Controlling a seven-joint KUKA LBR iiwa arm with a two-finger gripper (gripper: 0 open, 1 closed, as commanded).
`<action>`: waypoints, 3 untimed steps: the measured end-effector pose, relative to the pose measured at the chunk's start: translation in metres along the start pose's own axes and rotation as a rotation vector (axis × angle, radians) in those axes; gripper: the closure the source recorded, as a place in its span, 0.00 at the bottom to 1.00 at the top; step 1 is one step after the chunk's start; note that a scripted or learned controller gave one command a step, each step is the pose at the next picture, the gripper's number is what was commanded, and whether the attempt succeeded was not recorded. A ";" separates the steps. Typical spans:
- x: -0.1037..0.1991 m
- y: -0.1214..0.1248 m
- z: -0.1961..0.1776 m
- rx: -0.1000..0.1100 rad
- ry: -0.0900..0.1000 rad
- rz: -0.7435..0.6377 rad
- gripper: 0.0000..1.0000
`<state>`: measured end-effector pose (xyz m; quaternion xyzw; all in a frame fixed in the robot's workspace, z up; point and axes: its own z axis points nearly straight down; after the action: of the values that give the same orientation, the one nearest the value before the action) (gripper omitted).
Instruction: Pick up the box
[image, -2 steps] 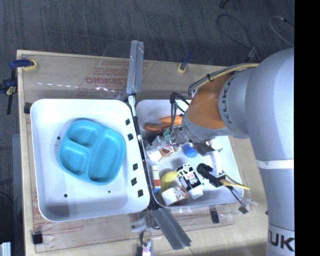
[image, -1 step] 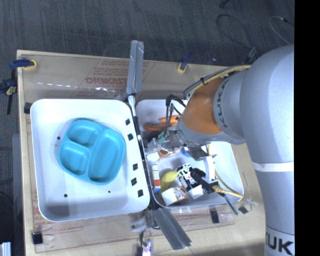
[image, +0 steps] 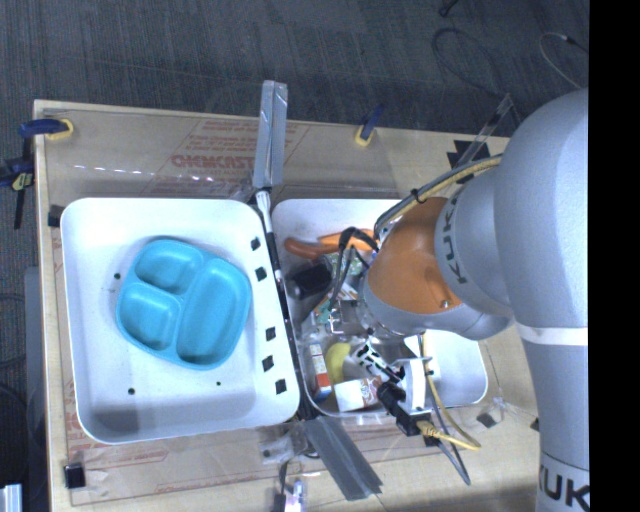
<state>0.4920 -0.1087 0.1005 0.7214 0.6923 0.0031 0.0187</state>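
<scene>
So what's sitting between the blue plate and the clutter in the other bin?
In the camera view, the two bins' adjoining white walls with black clips, nothing else, separate the blue divided plate from the clutter.

Dark grey carpet-like floor (image: 200, 50) is showing along the top and left edges of the view. A pale wooden surface (image: 140, 150) is sitting on it, carrying red printed lettering (image: 215, 158) under a clear sheet that is catching glare near the upper left. Blue clamps (image: 45, 128) are gripping the surface at its left edge, and another (image: 368, 125) is sitting at the top edge. A grey metal bar (image: 270, 135) is running down from the top edge toward the middle. Thin dark cables (image: 480, 30) are lying on the floor at upper right. Lighting is looking even and diffuse.
</scene>
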 end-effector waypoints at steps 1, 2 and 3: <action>0.001 0.043 0.008 0.026 0.003 0.082 0.00; -0.001 0.107 0.010 0.030 0.015 0.145 0.00; 0.003 0.107 0.002 0.038 0.020 0.134 1.00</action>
<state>0.5988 -0.1096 0.1017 0.7661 0.6427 -0.0014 -0.0020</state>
